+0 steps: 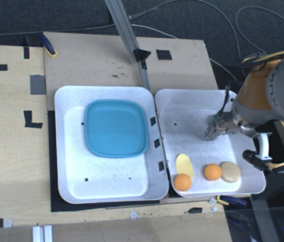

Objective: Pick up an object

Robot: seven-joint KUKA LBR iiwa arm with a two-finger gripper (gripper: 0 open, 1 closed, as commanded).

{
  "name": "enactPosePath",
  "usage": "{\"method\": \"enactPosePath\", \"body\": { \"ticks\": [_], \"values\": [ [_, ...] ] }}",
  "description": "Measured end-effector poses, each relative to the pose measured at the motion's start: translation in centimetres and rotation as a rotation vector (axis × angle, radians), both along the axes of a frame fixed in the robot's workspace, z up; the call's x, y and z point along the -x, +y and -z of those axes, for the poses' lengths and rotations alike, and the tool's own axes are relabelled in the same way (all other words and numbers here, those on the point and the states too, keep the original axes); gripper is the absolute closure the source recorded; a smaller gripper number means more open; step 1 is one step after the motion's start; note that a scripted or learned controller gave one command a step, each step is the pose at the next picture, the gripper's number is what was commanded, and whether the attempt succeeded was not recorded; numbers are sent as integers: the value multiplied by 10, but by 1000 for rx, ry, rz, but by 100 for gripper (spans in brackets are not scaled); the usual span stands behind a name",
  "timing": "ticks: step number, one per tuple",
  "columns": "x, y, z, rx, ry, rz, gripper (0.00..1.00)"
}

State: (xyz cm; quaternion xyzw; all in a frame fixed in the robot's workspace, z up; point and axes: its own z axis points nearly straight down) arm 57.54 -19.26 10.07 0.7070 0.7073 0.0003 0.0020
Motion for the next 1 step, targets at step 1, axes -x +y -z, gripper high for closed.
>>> {"method": "enactPosePath", "body": {
  "ticks": [1],
  "values": [
    [-8, -7, -50, -2, 1, 0, 100]
  ]
}}
